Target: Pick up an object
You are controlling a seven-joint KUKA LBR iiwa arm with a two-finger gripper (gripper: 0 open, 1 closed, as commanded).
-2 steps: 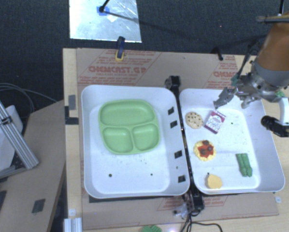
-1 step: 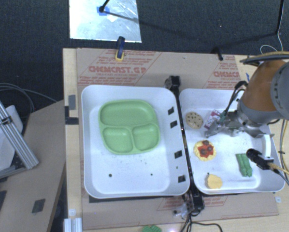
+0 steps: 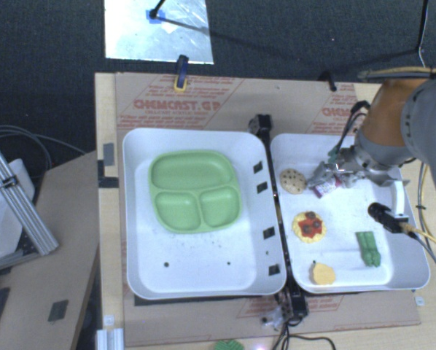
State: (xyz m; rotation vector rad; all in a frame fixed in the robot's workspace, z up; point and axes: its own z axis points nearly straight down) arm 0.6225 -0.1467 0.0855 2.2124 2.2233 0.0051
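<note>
Pincer (image 3: 326, 175) is low in the right bin (image 3: 349, 217), at its far side, right above a small purple-pink piece (image 3: 324, 189) lying on the bin floor; can't tell from this angle whether it's open, closed or gripping anything. Same bin: cookie (image 3: 293, 181) just left of the pincer, red-and-yellow pizza toy (image 3: 309, 226) mid-bin, green toy (image 3: 368, 248) toward the near right, yellow piece (image 3: 322, 273) by the near rim. Left bin (image 3: 196, 261) on the worktop (image 3: 225, 100) holds a green divided plate (image 3: 196, 192).
</note>
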